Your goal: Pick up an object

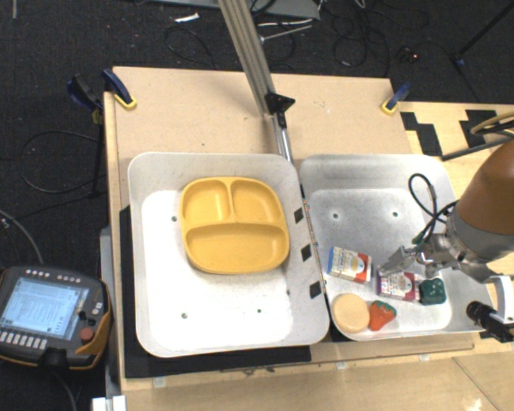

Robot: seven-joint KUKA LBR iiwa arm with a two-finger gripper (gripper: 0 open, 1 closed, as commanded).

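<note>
nearest the lens, at the lower left off the bench, sits 1 teach pendant (43,313) with a lit screen.

bench (206,110) carries 2 white bins. left bin (154,229) holds 1 yellow divided plate (235,224), lying flat, 3 compartments, nothing in them.

right bin (360,204) holds the loose items, all crowded into its near right corner:
- 1 small printed carton (349,265), white with red and green, lying flat.
- 1 round beige disc (351,312), just below the carton.
- 1 red item (382,315), touching the disc's right side; looks like toy produce.
- 1 dark red packet (397,286), directly under the gripper.
- 1 dark green item (433,293), just beside the packet, partly masked by the wrist.

gripper (403,265) hangs low over the packet, arm entering from the right. its metal fingers appear spread, but the view is too cluttered to settle this: state of the claw cannot be told, and nothing is seen lifted.

judgement on handling: likely target is the packet. it looks light, thin and flat, possibly glossy, so it may slide or buckle under pinch. best hold is across its 2 long edges, near the middle. neighbours are close; the green item could be nudged or caught with it. the carton, stiffer and standing apart, seems the easier pick.
</note>
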